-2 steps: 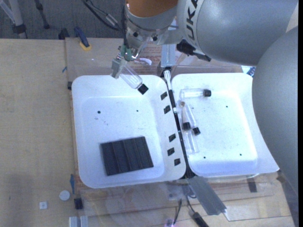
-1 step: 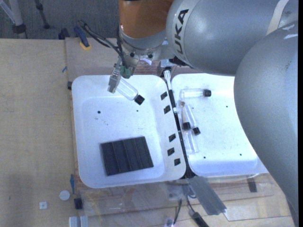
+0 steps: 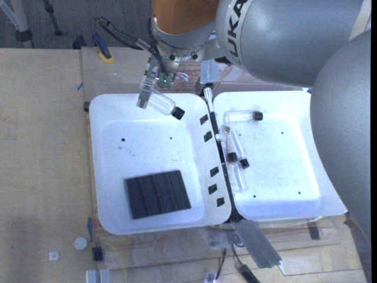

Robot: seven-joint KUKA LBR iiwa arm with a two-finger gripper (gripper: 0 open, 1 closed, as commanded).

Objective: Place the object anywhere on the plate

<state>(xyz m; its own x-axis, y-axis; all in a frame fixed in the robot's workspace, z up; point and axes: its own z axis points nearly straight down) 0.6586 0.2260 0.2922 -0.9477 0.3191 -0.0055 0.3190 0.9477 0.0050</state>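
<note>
My gripper (image 3: 151,96) hangs over the back rim of the left bin (image 3: 106,158). A clear vial (image 3: 161,104) with a black cap (image 3: 178,113) lies tilted between its fingers, cap pointing right and down. The gripper is shut on this vial. The plate (image 3: 158,194), a dark ribbed rectangle, lies flat on the front part of the left bin's floor, well below the gripper in the view. Bare bin floor lies between the vial and the plate.
The right bin (image 3: 288,158) holds three more clear vials with black caps near its left side: one at the back (image 3: 240,117), two along the divider (image 3: 231,141) (image 3: 238,178). Black clips (image 3: 213,171) line the ridge between the bins. The arm's grey body covers the upper right.
</note>
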